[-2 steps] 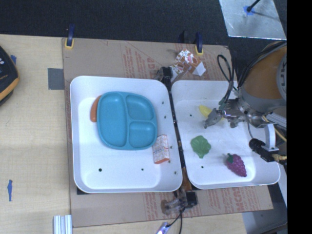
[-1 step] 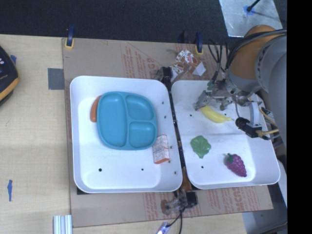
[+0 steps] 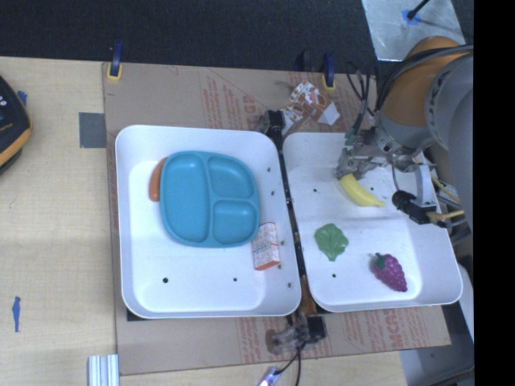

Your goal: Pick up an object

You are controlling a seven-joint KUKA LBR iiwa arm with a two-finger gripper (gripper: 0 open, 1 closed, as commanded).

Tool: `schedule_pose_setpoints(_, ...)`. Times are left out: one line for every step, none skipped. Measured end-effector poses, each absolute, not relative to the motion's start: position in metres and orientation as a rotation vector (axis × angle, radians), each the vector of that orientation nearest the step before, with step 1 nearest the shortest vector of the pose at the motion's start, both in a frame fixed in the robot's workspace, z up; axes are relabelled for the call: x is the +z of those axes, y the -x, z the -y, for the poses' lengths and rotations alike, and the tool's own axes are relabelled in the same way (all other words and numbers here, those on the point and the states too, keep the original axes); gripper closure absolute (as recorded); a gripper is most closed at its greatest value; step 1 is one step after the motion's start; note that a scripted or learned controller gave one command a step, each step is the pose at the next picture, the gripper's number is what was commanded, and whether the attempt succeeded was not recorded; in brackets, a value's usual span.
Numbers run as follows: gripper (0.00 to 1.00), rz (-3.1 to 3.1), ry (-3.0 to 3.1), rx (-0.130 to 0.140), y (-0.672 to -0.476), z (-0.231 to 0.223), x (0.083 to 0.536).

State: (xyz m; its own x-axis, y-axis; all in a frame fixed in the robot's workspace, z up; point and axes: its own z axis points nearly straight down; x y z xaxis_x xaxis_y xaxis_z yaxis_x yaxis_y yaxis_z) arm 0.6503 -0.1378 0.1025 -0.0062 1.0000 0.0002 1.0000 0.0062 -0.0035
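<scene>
In the right bin [image 3: 322, 292] lie a yellow banana [image 3: 361, 193], a green leafy piece [image 3: 331, 240] and a purple bunch of grapes [image 3: 389, 271]. My gripper [image 3: 352, 166] reaches down into the back of this bin, its tip right at the banana's upper left end. The banana rests on the bin floor, slanting down to the right. The left bin [image 3: 141, 288] holds a blue divided plate [image 3: 209, 199], an orange sausage [image 3: 154, 182] tucked at the plate's left edge, and a small printed packet [image 3: 266, 245] by its right wall.
A crumpled wrapper [image 3: 307, 103] lies on the cardboard behind the bins. The grey arm with its orange band [image 3: 422, 79] fills the upper right. A black and yellow device [image 3: 10, 123] sits at the far left of the bench.
</scene>
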Motion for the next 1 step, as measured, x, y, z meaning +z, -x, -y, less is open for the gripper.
schedule_pose_setpoints(1.00, 2.225, 2.215, 0.000, -0.6566, 0.1017, 0.1510)
